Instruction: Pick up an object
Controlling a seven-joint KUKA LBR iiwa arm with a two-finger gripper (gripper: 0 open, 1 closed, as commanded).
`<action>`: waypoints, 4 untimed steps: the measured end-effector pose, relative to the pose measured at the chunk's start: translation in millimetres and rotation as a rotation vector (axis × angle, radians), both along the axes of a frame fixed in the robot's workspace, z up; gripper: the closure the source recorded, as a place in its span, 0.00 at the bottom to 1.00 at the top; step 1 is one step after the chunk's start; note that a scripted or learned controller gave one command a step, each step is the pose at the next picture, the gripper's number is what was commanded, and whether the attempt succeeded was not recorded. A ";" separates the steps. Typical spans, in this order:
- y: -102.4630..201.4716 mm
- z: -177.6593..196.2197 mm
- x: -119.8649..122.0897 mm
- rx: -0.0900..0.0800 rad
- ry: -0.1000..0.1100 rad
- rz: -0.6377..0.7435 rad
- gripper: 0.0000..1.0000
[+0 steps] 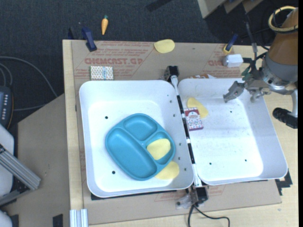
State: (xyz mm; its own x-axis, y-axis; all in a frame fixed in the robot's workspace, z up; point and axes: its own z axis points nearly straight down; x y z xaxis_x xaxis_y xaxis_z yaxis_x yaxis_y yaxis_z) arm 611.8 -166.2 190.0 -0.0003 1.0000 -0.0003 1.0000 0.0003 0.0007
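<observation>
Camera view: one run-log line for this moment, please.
gripper: open, above right bin, holding nothing | red carton: right bin, left edge | blue tray: left bin

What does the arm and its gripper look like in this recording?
The arm enters at the view's right: a rounded grey body with an orange band above the wrist and a yellowish ring at the top. Dark cables run along it. The gripper is grey metal, with slim fingers angled out from a compact block.

Small red-white carton [194,118] flat in right bin (left edge), beside yellow chip [198,106].
</observation>
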 end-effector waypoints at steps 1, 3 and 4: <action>53.5 -30.9 31.5 0.001 0.000 0.001 0.00; 72.6 -89.3 27.7 0.002 -0.012 0.001 1.00; 72.7 -89.7 27.4 0.002 -0.011 0.001 0.00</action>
